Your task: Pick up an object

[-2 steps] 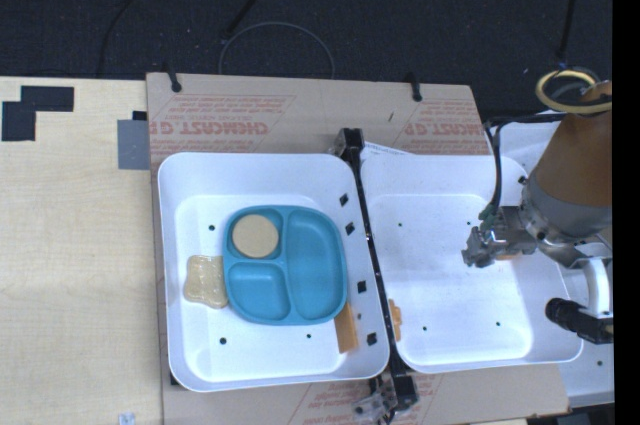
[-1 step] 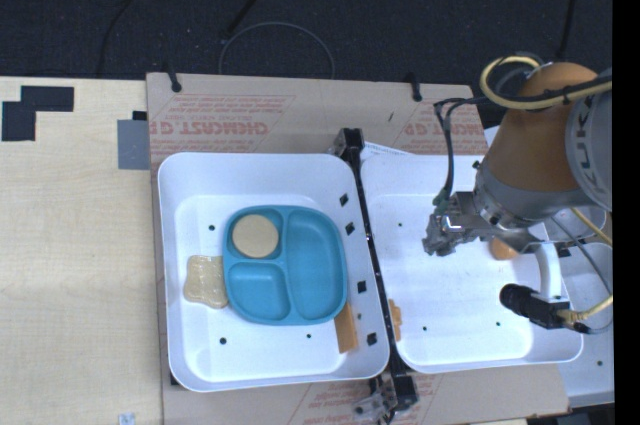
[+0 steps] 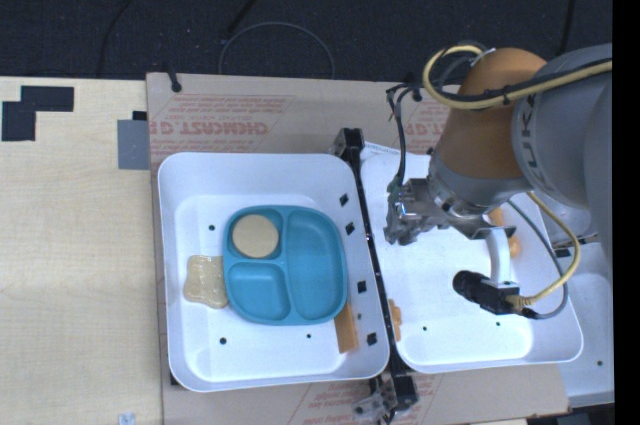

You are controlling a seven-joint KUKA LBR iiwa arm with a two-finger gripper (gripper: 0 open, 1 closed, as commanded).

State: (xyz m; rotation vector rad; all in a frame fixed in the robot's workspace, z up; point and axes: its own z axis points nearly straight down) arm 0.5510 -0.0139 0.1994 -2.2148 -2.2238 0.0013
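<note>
My gripper (image 3: 404, 221) hangs low over the left part of the right bin (image 3: 450, 353), close to the divider between the bins. No object shows between its jaws. In the left bin (image 3: 190, 193) lies a blue divided plate (image 3: 300, 273) with a round tan disc (image 3: 254, 235) in its upper left compartment. A pale yellow spongy piece (image 3: 205, 281) rests against the plate's left edge. A brown stick (image 3: 346, 330) leans at the left bin's lower right corner. A small orange piece (image 3: 514, 243) peeks out from behind the arm in the right bin.
The grey arm with its orange band (image 3: 495, 113) covers the upper part of the right bin. A black plug on a yellow cable (image 3: 485, 292) hangs over the right bin's floor. A small orange bit (image 3: 396, 318) sits by the divider. Cardboard (image 3: 250, 118) lies under both bins.
</note>
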